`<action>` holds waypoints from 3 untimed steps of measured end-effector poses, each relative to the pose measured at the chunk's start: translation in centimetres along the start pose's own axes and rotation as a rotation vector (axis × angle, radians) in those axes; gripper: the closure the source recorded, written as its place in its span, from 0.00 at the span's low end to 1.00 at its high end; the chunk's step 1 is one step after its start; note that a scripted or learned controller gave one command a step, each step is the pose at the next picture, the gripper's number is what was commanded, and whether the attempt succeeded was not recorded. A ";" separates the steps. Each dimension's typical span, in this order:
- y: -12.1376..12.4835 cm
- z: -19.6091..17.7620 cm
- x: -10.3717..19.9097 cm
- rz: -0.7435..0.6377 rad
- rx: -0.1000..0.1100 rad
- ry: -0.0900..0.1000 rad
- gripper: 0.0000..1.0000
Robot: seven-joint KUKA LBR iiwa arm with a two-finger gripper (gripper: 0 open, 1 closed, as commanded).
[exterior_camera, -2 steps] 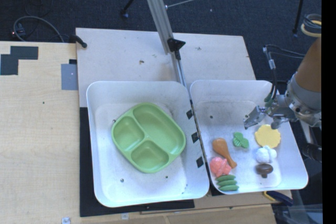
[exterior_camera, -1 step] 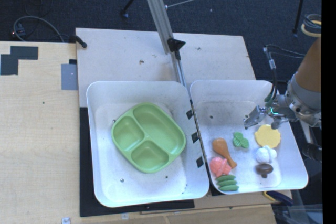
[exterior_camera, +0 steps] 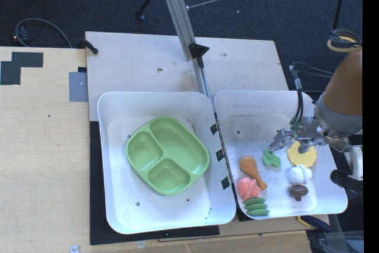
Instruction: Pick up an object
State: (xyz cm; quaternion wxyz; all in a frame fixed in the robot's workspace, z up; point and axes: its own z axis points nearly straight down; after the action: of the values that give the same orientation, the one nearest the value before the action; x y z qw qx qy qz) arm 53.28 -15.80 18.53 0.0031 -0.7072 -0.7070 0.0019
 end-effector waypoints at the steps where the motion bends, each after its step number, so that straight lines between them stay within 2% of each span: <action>1: -0.4 4.4 0.4 0.000 0.001 0.001 0.00; 2: -0.3 9.4 0.4 0.002 -0.007 -0.002 0.00; 3: -0.3 8.3 0.4 0.006 -0.006 0.000 1.00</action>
State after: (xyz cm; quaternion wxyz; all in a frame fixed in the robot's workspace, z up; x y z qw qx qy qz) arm 52.88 -15.42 10.26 0.0008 -0.7092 -0.7050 -0.0002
